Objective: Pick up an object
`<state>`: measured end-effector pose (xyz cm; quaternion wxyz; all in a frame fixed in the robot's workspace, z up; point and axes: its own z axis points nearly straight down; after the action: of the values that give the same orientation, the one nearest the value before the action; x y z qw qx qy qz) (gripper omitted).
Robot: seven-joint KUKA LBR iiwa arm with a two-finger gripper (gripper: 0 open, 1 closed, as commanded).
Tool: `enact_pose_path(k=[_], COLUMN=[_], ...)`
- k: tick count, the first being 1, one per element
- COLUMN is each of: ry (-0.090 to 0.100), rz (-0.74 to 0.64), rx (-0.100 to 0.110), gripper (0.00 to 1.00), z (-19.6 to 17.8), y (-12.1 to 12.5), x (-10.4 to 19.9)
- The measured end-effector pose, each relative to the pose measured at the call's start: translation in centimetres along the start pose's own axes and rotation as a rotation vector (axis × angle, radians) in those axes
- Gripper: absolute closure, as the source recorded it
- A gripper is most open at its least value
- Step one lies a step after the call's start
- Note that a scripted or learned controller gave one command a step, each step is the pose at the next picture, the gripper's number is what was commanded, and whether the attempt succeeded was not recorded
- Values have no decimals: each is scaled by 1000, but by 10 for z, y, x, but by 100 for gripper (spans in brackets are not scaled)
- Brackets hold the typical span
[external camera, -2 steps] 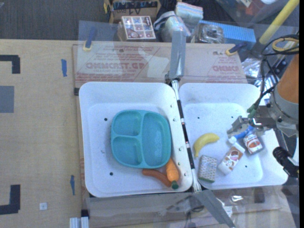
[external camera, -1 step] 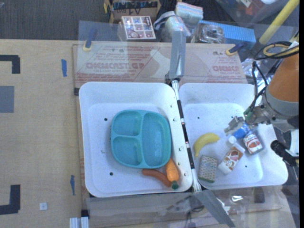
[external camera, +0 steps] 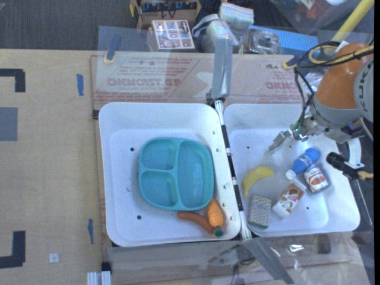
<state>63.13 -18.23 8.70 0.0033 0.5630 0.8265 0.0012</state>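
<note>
My gripper (external camera: 279, 142) hangs over the upper middle of the right bin (external camera: 341, 218), with nothing seen in it. The arm's orange band (external camera: 338, 85) is up at the right. Below the gripper lies a yellow banana (external camera: 257, 177). To its right are a blue bottle (external camera: 304, 161) and a small red-labelled bottle (external camera: 316, 180). A white carton (external camera: 288, 199) and a grey speckled block (external camera: 259, 211) lie near the bin's front. None of them touches the gripper.
The left bin (external camera: 119, 135) holds a teal divided plate (external camera: 176, 174), with an orange carrot (external camera: 215, 214) and a reddish sausage (external camera: 195, 219) at its front right. A ridge (external camera: 228, 171) divides the bins. Boxes and clutter sit beyond the back edge.
</note>
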Motion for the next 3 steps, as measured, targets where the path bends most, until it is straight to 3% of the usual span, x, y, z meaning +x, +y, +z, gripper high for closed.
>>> enact_pose_path(k=[1, 2, 3], ry=[1, 0, 2], rz=[-34, 105, -5], rx=[1, 2, 1], gripper=[0, 0, 0], z=[0, 0, 0], y=[-42, -36, -21], x=[11, 19, -1])
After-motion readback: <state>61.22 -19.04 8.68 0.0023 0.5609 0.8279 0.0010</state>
